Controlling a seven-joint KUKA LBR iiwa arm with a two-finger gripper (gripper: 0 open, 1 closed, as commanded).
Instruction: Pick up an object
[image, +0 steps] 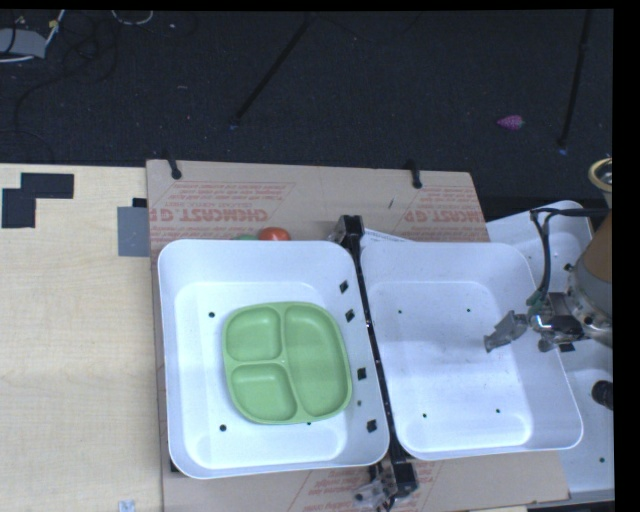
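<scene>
A light green plate (287, 361) with three compartments lies flat in the middle of the left bin (190, 270). My gripper (524, 331) hangs low over the right side of the right bin (455, 440), far from the plate. I see nothing held in it. The arm's wrist comes in from the right edge, with cables looping above it.
A small red object (274, 235) peeks out just behind the left bin's back rim, on the cardboard sheet (300, 205) under both bins. A black clip strip (362, 330) joins the two bins. Pale wooden bench top (70, 350) lies to the left.
</scene>
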